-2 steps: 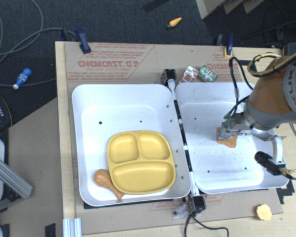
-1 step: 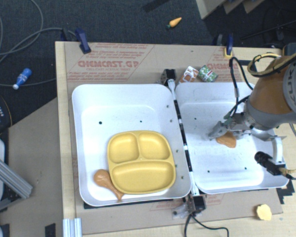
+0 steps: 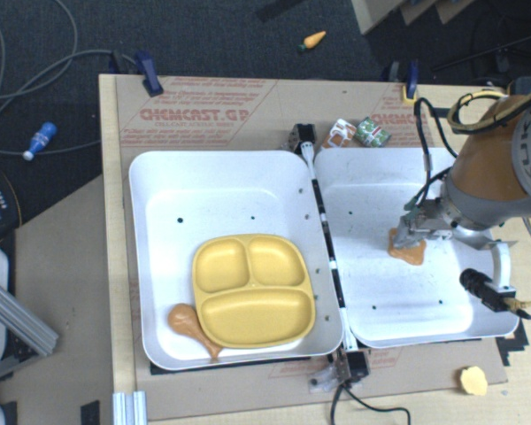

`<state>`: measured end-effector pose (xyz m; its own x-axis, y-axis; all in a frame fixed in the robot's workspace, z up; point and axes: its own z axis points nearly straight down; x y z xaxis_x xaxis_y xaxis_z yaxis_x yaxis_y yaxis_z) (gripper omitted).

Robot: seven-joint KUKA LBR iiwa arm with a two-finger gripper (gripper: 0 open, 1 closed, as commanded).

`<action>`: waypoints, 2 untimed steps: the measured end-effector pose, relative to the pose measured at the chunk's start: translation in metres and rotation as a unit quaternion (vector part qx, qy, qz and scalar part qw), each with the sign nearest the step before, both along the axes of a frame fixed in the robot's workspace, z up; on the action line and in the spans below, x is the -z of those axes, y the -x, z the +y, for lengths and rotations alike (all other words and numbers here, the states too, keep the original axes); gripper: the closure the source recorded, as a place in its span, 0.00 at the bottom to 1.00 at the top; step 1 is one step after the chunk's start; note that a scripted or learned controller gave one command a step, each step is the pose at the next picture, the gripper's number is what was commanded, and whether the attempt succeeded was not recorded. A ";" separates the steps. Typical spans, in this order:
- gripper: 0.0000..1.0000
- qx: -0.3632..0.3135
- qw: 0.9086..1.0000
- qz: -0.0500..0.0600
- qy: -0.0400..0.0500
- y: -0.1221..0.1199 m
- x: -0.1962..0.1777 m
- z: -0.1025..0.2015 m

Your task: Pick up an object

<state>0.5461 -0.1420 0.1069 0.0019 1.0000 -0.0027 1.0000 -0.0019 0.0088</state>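
- Orange-brown and small, the object (image 3: 409, 252) lies on the floor of the right bin (image 3: 372, 308), toward its middle and a little to the right.
- Judging from this, the pick is under way but not done: the gripper (image 3: 413, 234) is down at the object, right over its far edge, yet the object looks to be resting on the bin floor and not lifted.
- Whether the fingers are apart or clamped on the object cannot be told; the wrist hides them.
- What is left, by this reading, is a sure grip and a lift clear of the bin.
- The arm (image 3: 491, 171) reaches in from the right, its orange band above the wrist, with the wrist bent down toward the bin floor.
- In the left bin (image 3: 159, 193) sit a yellow divided plate (image 3: 252, 289) and an orange drumstick-shaped toy (image 3: 191, 324), touching the plate's near-left edge.
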 end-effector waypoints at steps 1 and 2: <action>0.00 0.000 1.000 0.000 0.000 0.000 0.001 0.000; 0.00 -0.001 1.000 0.003 -0.001 0.012 0.022 0.000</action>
<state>0.5337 -0.1417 0.0849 0.0001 1.0000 0.0000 1.0000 -0.0001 0.0020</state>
